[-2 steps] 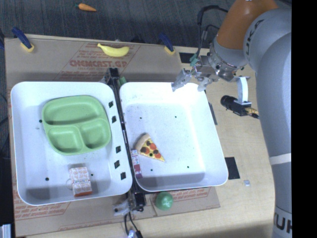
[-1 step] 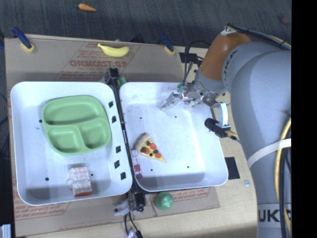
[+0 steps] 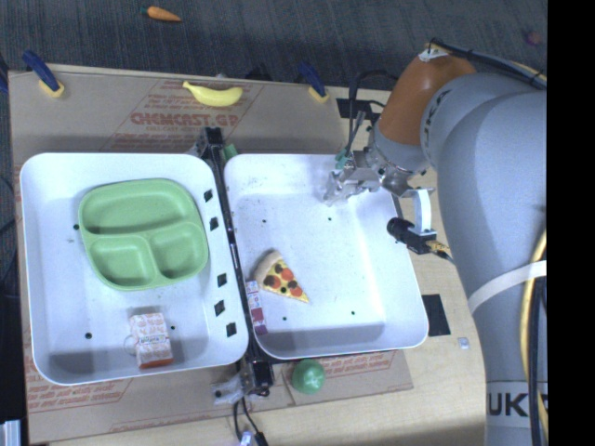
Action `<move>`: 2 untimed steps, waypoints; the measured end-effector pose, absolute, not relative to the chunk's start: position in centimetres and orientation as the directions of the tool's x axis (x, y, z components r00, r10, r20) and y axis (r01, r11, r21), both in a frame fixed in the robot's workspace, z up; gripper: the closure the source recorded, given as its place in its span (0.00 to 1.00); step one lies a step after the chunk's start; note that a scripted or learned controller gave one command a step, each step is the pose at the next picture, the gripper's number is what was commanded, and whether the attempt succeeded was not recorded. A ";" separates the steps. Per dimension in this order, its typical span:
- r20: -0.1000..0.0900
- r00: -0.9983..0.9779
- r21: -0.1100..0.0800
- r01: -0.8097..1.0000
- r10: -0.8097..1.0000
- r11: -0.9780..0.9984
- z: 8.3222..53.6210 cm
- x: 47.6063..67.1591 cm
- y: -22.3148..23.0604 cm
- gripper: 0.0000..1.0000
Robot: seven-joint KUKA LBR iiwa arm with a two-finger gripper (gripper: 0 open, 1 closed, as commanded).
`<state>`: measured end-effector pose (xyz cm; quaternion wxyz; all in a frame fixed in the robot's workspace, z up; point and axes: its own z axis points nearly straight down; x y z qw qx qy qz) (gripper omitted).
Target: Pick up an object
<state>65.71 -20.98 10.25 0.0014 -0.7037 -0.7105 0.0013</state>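
In the right bin, upper edge: gripper, finger state impossible to tell. Near the lower left of that bin: pizza slice, lying flat, well apart from gripper.

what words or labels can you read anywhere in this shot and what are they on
"UK": white letters on the arm's grey base, cut off at the picture's edge.
Red print on the cardboard sheet behind the left bin: one large word beginning roughly "CHEM", too blurred to read for sure; the smaller line under it is unreadable.
Small packet in the left bin: reddish markings, too small to read.
Pizza slice toy, green tray, banana: no text.
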 end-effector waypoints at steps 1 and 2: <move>0.001 -0.006 0.002 1.000 1.000 0.006 16.9 65.8 -16.3 1.00; 0.001 -0.009 -0.002 1.000 1.000 0.009 19.2 65.7 -5.2 1.00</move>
